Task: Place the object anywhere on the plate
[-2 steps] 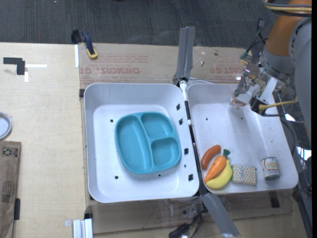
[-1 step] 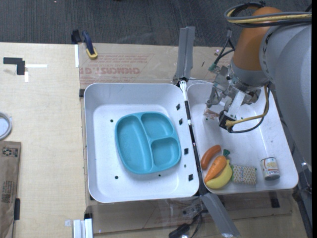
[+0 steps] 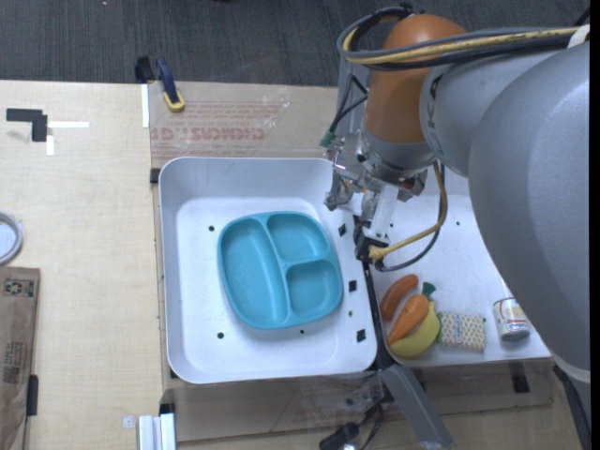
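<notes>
We see the pincer (image 3: 361, 204) over the wall (image 3: 367, 312) between two bins and cannot tell if it is open or shut. The blue plate (image 3: 279, 270) lies in one bin (image 3: 192, 345), the carrot (image 3: 400, 293) in the other bin (image 3: 469, 251).

Red lettering runs upside down across the cardboard sheet (image 3: 220, 125) at upper centre, too blurred to read; a brown bag (image 3: 17, 345), lower left, carries a small dark symbol.

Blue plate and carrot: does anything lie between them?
No object. In the camera view, only the bare floor and right wall of the left bin separate the blue plate from the carrot.
</notes>
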Available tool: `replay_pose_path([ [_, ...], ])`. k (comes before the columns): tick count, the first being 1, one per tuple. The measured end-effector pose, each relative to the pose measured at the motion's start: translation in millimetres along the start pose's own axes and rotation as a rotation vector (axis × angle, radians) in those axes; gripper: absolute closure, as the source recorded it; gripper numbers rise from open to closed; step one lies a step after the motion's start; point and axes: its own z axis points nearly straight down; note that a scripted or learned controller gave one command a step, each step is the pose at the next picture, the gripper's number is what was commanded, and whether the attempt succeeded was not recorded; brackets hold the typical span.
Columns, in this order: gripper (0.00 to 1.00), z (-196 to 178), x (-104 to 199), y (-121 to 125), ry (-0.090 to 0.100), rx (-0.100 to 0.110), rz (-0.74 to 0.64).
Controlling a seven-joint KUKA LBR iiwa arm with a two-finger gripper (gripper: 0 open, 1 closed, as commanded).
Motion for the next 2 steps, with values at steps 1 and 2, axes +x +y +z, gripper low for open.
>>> replay_pose_path([
  [1, 1.00, -33.2, 4.9, -69.4, -0.001, 0.000, -0.050],
  [2, 0.00, -33.3, 4.6, -69.1, -0.001, -0.001, -0.050],
])
